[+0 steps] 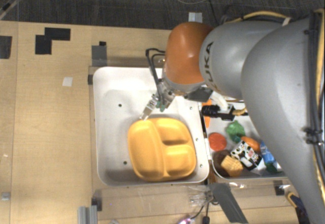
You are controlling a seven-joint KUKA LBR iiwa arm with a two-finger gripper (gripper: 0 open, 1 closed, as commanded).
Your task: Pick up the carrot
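**Pincer over the left bin, carrot in the other**

The pincer (151, 107) hangs just above the yellow divided tray (161, 149) in the left bin (109, 116); whether it is released or clenched, I cannot tell. The carrot (251, 142) lies well to its right, in the right bin (254, 174), among toys.

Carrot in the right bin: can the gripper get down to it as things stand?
Probably not directly: the carrot lies crowded among toys, partly under the arm, while the gripper hangs over the left bin by the yellow tray.
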